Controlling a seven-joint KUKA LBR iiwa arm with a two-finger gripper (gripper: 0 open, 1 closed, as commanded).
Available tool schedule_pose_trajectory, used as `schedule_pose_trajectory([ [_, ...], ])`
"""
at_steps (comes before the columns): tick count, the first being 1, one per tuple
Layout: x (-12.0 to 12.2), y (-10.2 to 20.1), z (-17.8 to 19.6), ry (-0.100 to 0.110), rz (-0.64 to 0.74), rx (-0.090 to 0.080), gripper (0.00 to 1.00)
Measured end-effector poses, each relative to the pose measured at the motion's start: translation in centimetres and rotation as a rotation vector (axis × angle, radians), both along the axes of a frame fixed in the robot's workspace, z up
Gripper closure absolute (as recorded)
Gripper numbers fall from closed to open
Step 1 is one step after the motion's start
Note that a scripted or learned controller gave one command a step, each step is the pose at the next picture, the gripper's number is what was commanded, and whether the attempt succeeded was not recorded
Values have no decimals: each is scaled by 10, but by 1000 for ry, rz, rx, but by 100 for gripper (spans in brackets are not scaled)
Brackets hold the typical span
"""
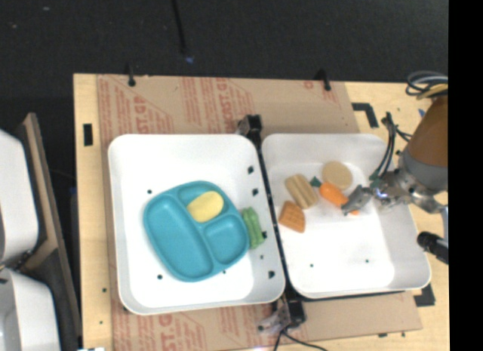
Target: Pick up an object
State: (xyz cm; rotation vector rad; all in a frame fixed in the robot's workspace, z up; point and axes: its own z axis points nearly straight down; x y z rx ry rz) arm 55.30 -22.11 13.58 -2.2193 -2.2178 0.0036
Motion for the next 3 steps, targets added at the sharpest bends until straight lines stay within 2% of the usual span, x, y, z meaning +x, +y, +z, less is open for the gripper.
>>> schedule_pose_trajectory([
  [1,-1,0,-37,-3,0,-1,0],
  [2,0,-1,-24,-7,-1,-2,100],
  [3,-5,1,21,-8,0,-2,100],
])
